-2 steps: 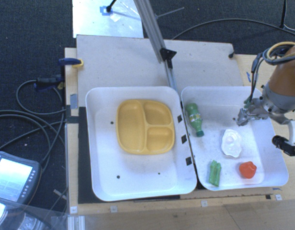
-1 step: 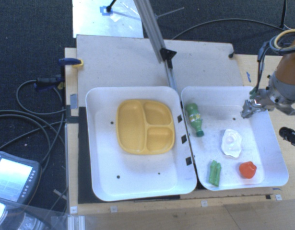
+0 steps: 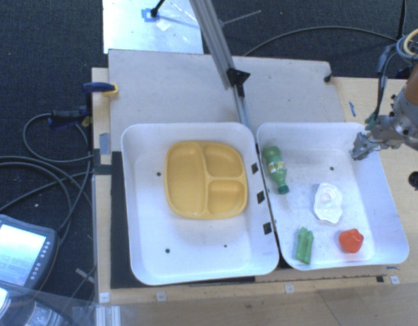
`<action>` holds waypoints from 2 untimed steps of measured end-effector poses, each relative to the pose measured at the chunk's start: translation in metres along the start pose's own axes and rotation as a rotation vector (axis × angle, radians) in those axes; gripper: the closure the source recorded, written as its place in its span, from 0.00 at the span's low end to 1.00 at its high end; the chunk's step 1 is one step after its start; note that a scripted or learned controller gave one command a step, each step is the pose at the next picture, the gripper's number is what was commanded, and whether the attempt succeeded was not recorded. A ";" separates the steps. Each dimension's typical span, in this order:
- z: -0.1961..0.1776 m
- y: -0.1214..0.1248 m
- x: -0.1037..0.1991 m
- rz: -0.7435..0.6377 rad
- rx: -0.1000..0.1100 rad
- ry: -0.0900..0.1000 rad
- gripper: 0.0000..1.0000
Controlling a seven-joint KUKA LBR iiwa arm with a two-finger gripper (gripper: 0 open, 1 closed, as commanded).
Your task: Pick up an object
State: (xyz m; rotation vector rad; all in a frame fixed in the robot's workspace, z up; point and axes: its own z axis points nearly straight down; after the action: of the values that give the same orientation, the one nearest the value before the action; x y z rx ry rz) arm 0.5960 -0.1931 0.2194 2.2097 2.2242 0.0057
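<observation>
You have four candidates for the pick, and all of them lie loose on the floor of the right-hand bin point(image 3: 382, 182): a green bottle point(image 3: 274, 169) near the bin's left wall, lying on its side with the cap toward the near end; a crumpled white object point(image 3: 328, 203) near the middle; a small green piece point(image 3: 304, 245) toward the near edge; and a red object point(image 3: 351, 240) at the near right corner. They are apart from each other, none touching, so any one could be taken without disturbing its neighbour. Nothing has been lifted, as far as you can see; the pick itself is all ahead of you. The gripper point(image 3: 364, 146) sits at the far right corner of that bin, over its rim, well apart from all four objects, and nothing is between its tips; whether the jaws stand parted or together I cannot tell at this size. By my reading, you are at the approach stage: choosing a target, coming down over it, closing and lifting all remain. In the left-hand bin point(image 3: 144, 250) lies a yellow divided tray point(image 3: 206, 179), flat and out of the arm's way.
</observation>
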 end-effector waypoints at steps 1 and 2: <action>-0.025 0.002 0.000 0.000 0.002 0.001 1.00; -0.029 -0.009 0.042 -0.003 0.006 0.003 1.00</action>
State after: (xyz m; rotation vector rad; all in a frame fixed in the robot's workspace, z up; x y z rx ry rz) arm 0.5866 -0.1512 0.2480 2.2111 2.2317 0.0024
